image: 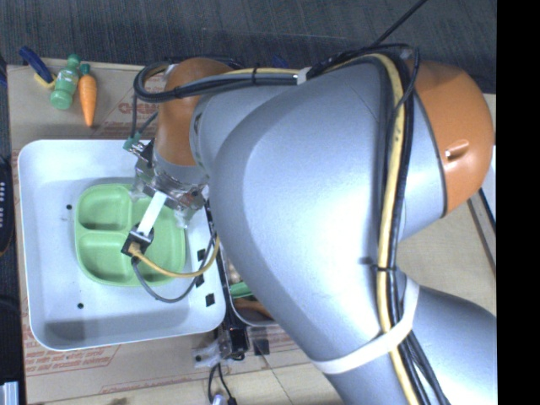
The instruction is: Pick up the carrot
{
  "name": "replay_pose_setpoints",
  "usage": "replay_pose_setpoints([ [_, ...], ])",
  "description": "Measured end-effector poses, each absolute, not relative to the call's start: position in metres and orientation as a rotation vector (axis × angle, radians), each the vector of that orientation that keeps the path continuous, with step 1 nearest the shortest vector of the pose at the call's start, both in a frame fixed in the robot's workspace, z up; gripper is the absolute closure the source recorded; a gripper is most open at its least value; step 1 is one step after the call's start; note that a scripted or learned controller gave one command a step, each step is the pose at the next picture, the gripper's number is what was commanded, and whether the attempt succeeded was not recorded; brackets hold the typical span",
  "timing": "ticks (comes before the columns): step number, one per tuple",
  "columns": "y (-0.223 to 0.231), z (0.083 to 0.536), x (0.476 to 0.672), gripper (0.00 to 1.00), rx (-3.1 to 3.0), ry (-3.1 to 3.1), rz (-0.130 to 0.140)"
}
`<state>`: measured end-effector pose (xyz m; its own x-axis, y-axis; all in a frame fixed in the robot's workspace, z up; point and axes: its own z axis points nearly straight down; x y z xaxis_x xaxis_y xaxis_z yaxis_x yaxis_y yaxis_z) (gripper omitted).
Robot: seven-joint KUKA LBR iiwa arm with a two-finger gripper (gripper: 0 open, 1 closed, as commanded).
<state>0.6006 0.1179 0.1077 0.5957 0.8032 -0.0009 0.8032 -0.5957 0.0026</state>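
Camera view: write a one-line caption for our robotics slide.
The grey arm hangs over a green divided plate in a white bin, while the carrot lies outside it.

My arm (337,209) hangs over the green tray (105,226) in the left bin (51,310); carrot (88,97) outside, at far-left corner of bench (114,78).

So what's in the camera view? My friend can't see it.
A big grey robot arm reaches over a white bin that holds a green divided plate. The orange carrot lies outside the bin, past its top-left corner in the picture, beside a green toy bottle.
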Motion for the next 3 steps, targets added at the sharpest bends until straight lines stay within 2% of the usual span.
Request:
replay_pose_setpoints([
  [1, 0.119, 0.115, 0.599, 1.00, 2.802, 1.427, -0.020],
  [2, 0.086, 0.193, 0.548, 1.00, 2.866, 1.291, -0.016],
  [3, 0.088, 0.200, 0.547, 1.00, 2.865, 1.307, -0.037],
])
